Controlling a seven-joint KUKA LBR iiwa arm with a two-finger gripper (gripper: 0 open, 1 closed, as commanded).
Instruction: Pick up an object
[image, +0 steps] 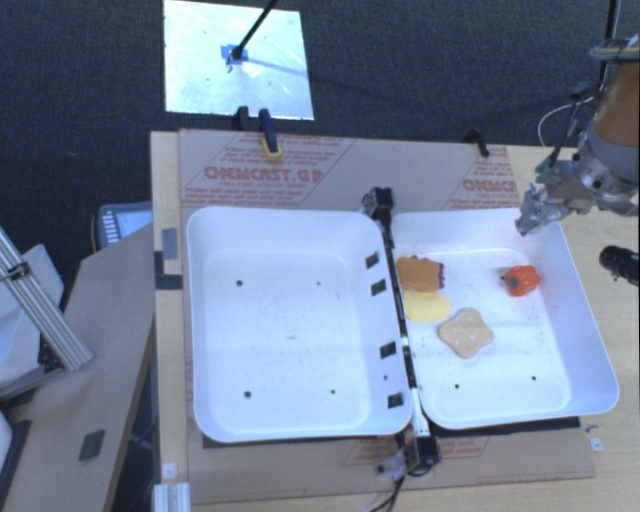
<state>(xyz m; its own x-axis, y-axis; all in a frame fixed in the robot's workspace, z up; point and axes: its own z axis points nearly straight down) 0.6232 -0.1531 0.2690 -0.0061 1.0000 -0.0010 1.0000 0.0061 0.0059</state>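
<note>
Camera view: hand over right white plastic bin's upper-right rim, finger state unclear.
Small orange-red object lies just below; left white bin offers room.

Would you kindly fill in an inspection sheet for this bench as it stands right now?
Surface: two shallow white bins side by side, the left bin and the right bin, on a board printed with red lettering.
Job's things: all in the right bin: an orange-and-purple piece against the divider, a yellow piece just below it, a tan piece, a red-orange piece apart to the right.
Clutter: nothing seen.
Hand: hand above the right bin's far right corner, nothing seen in it.
Cables: loops by the arm's wrist.
Surroundings: shiny plate beyond the bench; yellow clamp.
</note>
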